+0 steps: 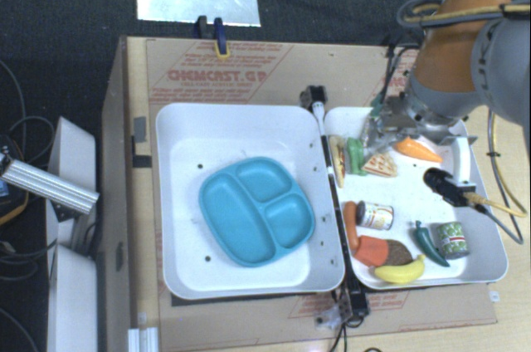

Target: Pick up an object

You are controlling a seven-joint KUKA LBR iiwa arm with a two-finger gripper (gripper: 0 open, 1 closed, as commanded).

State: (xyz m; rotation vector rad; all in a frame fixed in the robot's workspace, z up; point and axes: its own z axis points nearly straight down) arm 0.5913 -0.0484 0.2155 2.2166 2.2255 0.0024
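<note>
1. Nearest the camera, a yellow banana (401, 271) lies against the near wall of the right bin (485, 257), touching a brown lump (399, 252) just behind it.
2. At the far left, the left bin (189, 134) carries a blue divided plate (255, 209) lying flat near its middle.
3. Along the right bin's left wall lie a long sandwich-like toy (338, 161) at the far end and an orange stick (350, 224) nearer, with a small labelled jar (377, 216) on its side just beside the stick.
4. Further right, at the far end, a green piece (355, 156), a pizza slice (381, 167) and an orange carrot (417, 149) sit close together. The gripper (383, 130) hangs over this cluster, closest to the pizza slice. Whether it is apart or together I cannot tell, because the grey wrist covers it. Nothing shows as held.
5. Toward the near right corner, a green pepper (428, 242) leans beside a green tin (453, 238).
6. Step in hand, as I judge it: the reach down onto the far cluster. The pick is not yet made.
7. The next move calls for settling on one piece, most likely the pizza slice or the green piece. The gripper should come down centred so the neighbours are not nudged. It then needs a firm close and a straight lift clear of the bin wall.
</note>
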